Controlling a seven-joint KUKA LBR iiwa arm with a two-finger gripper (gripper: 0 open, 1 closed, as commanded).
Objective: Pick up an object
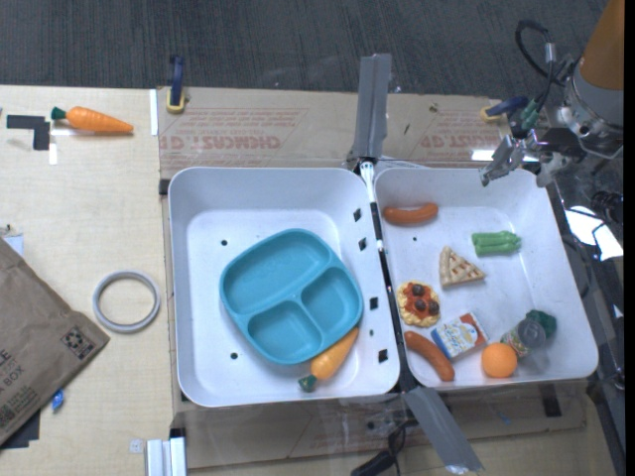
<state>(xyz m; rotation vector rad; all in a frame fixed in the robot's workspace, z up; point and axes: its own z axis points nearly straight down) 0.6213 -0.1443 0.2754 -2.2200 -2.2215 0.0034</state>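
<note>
Now, my gripper (514, 155) hangs over the upper right rim of the right bin (556, 228); I cannot tell how it is set. Below it: sausage (411, 213), green block (495, 243), waffle wedge (459, 267), mini pizza (419, 303), orange (499, 360). Left bin (189, 266): blue divided plate (290, 296), carrot (331, 357) at its lower edge.

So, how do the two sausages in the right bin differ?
The upper sausage lies almost level near the bin's far wall, apart from the other food. The lower sausage lies slanted near the near wall, close beside the small carton. The upper one looks more orange-red, the lower one a deeper red. Both are similar in shape, and both lie on the floor of the right bin.
</note>
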